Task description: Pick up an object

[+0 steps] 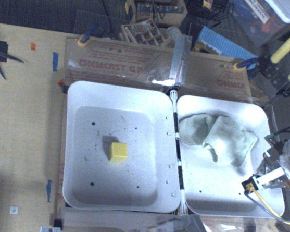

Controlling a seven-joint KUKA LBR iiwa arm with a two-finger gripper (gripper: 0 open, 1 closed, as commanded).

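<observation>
A small yellow cube lies on the floor of the left bin, a little left of its middle. In the right bin a crumpled pale grey-green cloth is spread across the far half. My gripper hangs over the right bin's right rim, to the right of the cloth and a little nearer the front. It is partly cut off by the view's edge. Nothing is visibly held in it.
A metal divider runs between the two bins. A yellow cable loops from the wrist over the right bin's front right corner. Clear plastic sheeting lies behind the bins; boxes and clutter stand beyond it.
</observation>
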